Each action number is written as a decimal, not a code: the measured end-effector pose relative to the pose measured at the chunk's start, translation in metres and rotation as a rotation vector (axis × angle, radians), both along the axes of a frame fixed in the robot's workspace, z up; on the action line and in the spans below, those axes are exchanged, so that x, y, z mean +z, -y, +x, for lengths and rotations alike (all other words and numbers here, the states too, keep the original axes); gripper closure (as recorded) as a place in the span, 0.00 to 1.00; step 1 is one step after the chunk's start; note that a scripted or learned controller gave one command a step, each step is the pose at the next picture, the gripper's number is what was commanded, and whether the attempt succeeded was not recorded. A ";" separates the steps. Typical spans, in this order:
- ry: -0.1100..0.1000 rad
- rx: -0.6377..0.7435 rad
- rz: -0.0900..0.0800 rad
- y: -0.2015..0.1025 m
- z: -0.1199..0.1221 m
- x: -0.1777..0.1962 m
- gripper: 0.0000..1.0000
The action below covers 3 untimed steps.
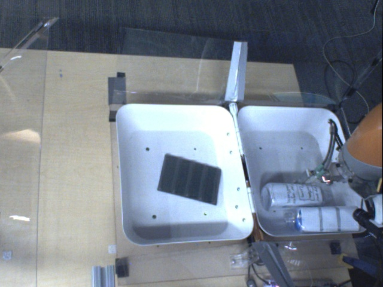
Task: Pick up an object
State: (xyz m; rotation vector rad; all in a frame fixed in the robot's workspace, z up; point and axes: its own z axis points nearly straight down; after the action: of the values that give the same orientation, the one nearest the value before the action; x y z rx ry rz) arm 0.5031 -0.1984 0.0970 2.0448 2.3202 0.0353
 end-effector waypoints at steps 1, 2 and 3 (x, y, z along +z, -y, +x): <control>-0.044 0.206 0.008 -0.037 0.028 0.011 0.00; -0.023 0.404 -0.006 -0.095 -0.006 -0.005 0.00; -0.042 0.172 0.010 -0.093 0.041 -0.008 0.00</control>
State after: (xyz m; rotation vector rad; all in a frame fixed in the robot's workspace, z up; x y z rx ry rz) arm 0.5439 -0.1049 0.0892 1.8616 2.5197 0.0104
